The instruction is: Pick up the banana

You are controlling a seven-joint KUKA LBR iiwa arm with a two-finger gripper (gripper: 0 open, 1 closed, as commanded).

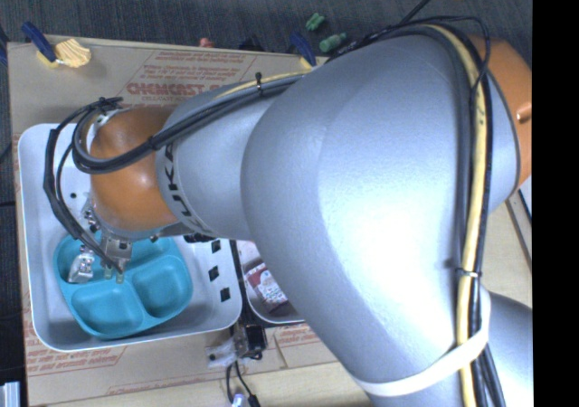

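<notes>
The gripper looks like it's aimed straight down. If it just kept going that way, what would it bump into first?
Most likely the blue divided tray in the left bin. The gripper hangs right over the tray's upper edge, though from this slanted view the gap between them is hard to judge.

The table (163,66) is covered with brown cardboard printed in red. Two white bins sit on it side by side: the left bin (36,215) at nine o'clock, the right bin (271,317) toward six o'clock. A yellow scrap (72,54) lies at eleven o'clock.
</notes>
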